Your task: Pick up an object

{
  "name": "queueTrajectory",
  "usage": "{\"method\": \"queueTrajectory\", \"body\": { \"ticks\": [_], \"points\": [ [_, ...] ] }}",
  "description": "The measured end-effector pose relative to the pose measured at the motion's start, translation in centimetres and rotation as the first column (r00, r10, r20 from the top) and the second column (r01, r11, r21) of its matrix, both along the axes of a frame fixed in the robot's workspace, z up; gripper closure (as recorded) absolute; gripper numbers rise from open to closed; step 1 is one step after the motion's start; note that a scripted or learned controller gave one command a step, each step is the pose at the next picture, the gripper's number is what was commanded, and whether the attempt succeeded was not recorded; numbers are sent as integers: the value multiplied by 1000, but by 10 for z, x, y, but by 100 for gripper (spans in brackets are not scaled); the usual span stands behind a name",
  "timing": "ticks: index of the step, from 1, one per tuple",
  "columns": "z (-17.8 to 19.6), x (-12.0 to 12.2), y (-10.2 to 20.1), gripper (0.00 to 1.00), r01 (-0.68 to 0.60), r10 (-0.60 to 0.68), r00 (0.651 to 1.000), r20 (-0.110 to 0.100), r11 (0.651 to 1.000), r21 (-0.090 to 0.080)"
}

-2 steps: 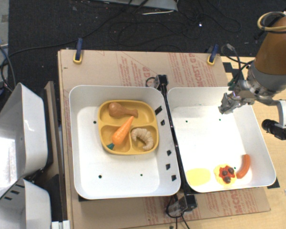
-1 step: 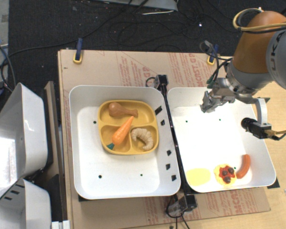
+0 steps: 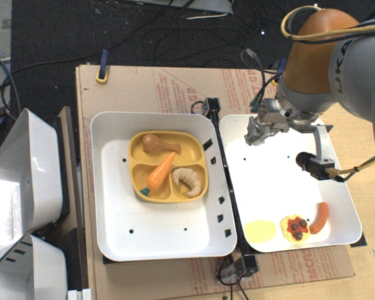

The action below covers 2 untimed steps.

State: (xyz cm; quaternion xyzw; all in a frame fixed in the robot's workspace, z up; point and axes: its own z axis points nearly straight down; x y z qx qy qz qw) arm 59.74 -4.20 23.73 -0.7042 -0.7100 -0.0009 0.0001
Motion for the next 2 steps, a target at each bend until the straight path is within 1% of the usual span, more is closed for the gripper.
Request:
{"method": "queueTrajectory", "body": {
  "ticks": [1,2],
  "points": [
    [-6,5,56,100,0,0,1000,-1,1000,0],
    [-4,-13,104,100,1,-1,1000,-4,1000,0]
  ]
}}
